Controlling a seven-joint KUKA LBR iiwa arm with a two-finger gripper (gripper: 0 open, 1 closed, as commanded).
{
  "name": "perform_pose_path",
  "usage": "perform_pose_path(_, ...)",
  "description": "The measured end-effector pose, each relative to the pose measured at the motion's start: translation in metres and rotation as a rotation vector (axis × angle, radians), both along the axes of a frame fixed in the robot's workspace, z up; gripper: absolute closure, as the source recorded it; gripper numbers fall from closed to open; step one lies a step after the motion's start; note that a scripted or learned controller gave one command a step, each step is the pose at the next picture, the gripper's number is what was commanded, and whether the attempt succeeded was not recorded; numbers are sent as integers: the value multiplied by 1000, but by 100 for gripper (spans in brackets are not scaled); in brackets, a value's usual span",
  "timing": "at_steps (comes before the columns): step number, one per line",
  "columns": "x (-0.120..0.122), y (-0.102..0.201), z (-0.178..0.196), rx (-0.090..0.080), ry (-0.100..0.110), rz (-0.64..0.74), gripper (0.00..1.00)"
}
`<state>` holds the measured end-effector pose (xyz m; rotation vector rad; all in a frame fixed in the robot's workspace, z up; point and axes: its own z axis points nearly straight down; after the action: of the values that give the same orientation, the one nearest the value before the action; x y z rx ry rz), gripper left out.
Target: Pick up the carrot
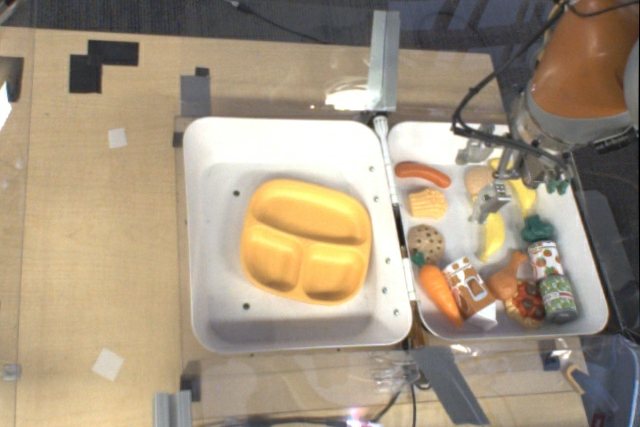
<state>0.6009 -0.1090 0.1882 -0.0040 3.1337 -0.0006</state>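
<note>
Camera view: tapered orange carrot [438,291] lies apart from the claw [490,206], whose state is unclear.

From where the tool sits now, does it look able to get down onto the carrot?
Probably yes. The carrot lies uncovered on top, but the gingerbread-house box presses against one side and the cookie sits near its top, so the tool has little room.

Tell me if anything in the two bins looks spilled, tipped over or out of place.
Nothing looks spilled or damaged. The right bin is crowded with toy food lying jumbled, the carrot among it at the near left corner. The yellow divided plate sits slightly askew in the left bin.
</note>
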Motion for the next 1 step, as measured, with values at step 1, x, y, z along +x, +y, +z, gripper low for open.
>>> perform_pose_path(1,44,-8,-97,-1,-5,108,0)
